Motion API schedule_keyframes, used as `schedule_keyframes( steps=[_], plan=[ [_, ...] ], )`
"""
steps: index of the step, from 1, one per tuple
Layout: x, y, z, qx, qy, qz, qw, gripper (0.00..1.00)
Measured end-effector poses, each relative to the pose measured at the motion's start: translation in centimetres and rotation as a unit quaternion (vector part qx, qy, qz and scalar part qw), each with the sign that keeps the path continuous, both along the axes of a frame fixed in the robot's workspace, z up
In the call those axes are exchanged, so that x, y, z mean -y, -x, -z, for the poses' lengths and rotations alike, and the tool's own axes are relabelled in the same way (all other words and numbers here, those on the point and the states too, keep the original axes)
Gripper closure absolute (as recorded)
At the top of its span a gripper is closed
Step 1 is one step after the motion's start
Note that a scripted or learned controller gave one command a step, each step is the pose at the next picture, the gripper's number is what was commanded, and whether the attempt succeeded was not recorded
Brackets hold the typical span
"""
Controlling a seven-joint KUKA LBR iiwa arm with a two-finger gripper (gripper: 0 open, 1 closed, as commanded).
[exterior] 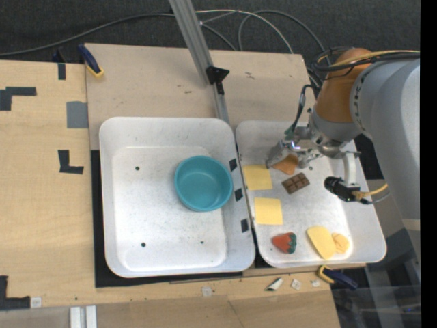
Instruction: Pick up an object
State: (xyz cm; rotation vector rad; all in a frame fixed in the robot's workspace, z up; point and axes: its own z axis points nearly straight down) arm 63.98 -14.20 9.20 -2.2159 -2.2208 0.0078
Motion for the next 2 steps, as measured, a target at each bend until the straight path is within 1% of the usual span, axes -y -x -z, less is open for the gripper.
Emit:
schedule_keyframes(
  steps=[1,2],
  plan=[
    [-0.1,-0.1,-1.4,0.002,0.0,-0.001,1.0,1.0],
    [-0.8,-1.0,-6.6,0.005,-0.0002,0.0,1.0,1.0]
  ],
)
